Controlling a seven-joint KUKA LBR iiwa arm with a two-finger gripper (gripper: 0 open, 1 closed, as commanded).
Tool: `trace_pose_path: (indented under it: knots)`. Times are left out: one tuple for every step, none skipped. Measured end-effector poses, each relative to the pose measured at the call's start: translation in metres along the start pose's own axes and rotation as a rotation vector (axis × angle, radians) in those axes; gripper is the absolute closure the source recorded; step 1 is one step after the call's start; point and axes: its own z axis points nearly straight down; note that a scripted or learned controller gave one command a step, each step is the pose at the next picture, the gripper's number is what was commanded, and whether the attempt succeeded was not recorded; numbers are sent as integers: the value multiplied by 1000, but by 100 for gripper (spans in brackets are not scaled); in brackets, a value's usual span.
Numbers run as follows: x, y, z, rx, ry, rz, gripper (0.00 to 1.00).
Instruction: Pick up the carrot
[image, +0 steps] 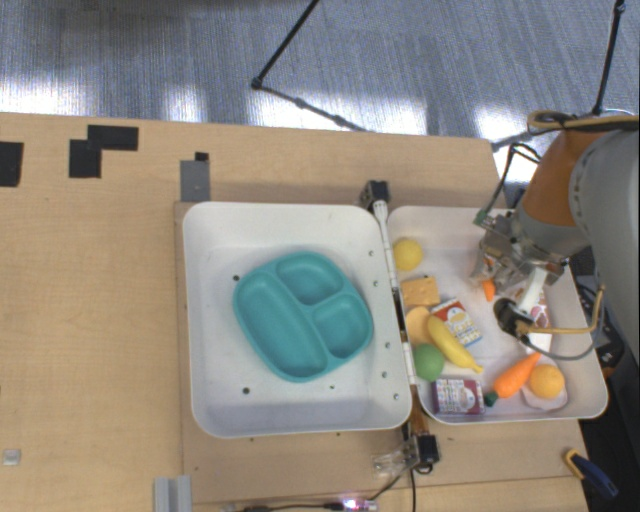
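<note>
We read this as the approach step: the carrot (516, 375) lies loose in the right bin (590, 405), nothing lifted yet. It rests near the front of that bin, just beside an orange-yellow round fruit (546, 381) on its right and close to a small pink-labelled carton (455, 395) on its left. The banana (452, 343) lies a little above and left of it.

The gripper (505, 268) hangs over the upper part of the same bin, well apart from the carrot, with the arm's orange band (548, 195) behind it. Whether the jaws stand open or closed we cannot tell; the mechanism is too cluttered at this angle, and a small orange piece (488, 290) just below it may be another item, not something we can say is gripped.

The carrot's long axis runs on a diagonal, from lower left to upper right. Its green stub (492, 398) sits at the lower-left end, and the orange body tapers toward the upper right, so we judge it points up and right.

The next move, in our view, calls for travelling toward the front of the bin, turning the wrist so the jaws close across that diagonal, and descending on the mid-body. The round fruit pressed beside it leaves little room for one finger.

The teal divided plate (303, 315) in the left bin (205, 300) plays no part.
</note>
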Motion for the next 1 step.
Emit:
trace_pose_path:
  knots:
    - [72, -26, -89, -1, -3, 141, 100]
